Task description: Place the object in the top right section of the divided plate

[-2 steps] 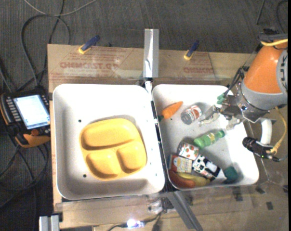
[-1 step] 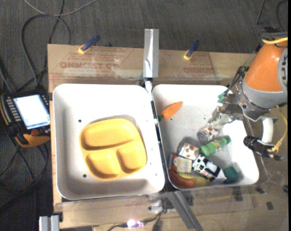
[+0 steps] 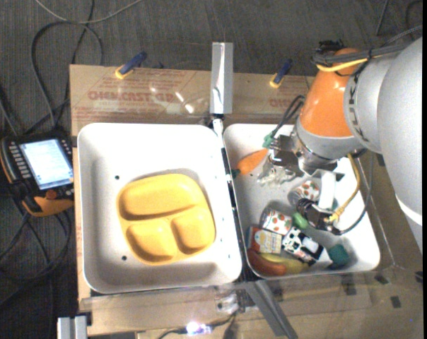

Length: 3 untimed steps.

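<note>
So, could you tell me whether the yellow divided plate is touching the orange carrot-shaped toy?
Apart. The camera view shows the yellow divided plate in the left bin and the orange carrot-shaped toy in the right.

The divided plate [image 3: 168,217] looks like smooth yellow plastic with a soft sheen. Both bins [image 3: 93,154] appear as glossy white plastic, catching glare near their rims. The arm [image 3: 383,83] has a smooth satin grey shell and a glossy orange band [image 3: 330,104]. Behind the bins lies matt brown cardboard [image 3: 150,97]. The floor [image 3: 72,20] is rough grey carpet.
</note>
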Motion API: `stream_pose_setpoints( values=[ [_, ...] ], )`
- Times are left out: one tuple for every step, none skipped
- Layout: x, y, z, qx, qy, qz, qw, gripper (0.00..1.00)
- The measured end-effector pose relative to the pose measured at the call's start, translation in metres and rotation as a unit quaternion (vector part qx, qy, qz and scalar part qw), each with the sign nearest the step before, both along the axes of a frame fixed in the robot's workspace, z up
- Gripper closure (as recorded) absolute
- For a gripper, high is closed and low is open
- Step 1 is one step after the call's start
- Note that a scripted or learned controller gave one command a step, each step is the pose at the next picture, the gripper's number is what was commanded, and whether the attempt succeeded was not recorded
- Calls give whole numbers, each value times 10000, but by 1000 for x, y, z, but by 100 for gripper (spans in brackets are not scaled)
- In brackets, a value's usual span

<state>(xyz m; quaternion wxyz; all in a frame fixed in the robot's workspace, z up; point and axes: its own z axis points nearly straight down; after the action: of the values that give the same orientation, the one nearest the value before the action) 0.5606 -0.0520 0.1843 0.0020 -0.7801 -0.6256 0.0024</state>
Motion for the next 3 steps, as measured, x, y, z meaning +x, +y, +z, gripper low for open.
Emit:
stream_pose_setpoints(
  values=[
    [34,-33,160,-20,-12,238,9997,100],
    [59,-76,152,-24,-8,-32,10000,100],
    [75,-119,249,-24,-15,-787,9969,100]
  ],
)
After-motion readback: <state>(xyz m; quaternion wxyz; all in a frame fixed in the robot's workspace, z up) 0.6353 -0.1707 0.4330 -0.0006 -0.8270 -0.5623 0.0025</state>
